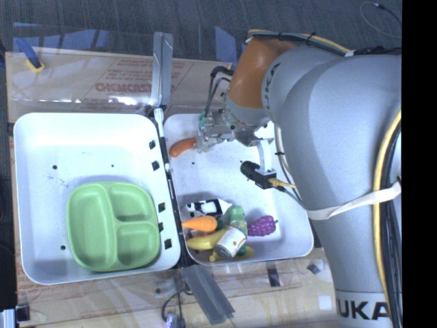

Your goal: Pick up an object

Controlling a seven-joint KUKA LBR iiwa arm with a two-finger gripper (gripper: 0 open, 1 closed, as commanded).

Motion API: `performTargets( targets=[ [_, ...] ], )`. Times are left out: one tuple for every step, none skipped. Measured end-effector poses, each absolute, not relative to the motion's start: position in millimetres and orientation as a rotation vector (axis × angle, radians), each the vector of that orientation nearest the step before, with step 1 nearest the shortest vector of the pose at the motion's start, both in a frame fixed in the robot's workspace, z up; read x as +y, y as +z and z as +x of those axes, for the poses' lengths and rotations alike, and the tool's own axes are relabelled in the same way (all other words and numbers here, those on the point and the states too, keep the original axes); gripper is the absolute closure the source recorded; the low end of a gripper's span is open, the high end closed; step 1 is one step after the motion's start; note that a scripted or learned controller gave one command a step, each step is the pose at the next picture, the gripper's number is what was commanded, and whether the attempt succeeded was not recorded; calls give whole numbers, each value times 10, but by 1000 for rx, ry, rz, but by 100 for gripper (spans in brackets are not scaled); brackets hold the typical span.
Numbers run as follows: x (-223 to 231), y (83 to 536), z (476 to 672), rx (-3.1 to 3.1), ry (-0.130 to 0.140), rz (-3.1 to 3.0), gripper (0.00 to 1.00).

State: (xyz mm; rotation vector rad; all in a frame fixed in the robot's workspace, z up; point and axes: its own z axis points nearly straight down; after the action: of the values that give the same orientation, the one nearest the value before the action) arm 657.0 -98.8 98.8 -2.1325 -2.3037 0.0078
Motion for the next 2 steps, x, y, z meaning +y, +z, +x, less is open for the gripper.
performTargets(
  targets=[
    [-987,987,6570,-2304,8,-2132,0],
    [-1234,906,6569,-2335,2,-2098,0]
  ],
)
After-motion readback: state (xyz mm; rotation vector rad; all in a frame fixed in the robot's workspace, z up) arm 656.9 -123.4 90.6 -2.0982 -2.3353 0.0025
